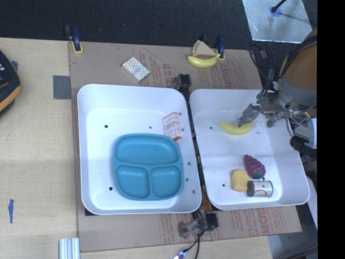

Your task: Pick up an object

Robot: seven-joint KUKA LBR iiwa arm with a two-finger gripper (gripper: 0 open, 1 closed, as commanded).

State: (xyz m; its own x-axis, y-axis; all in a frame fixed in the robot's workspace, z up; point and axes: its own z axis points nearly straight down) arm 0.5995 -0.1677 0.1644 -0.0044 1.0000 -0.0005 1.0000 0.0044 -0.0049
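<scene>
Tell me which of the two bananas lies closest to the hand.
The banana in the right bin, just below the hand. The other banana lies on the cardboard above both bins, far from it.

Yellow banana lying flat, upper part of right bin.

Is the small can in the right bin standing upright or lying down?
Lying down: the can shows its long side and one round end, beside the yellow object.
</scene>
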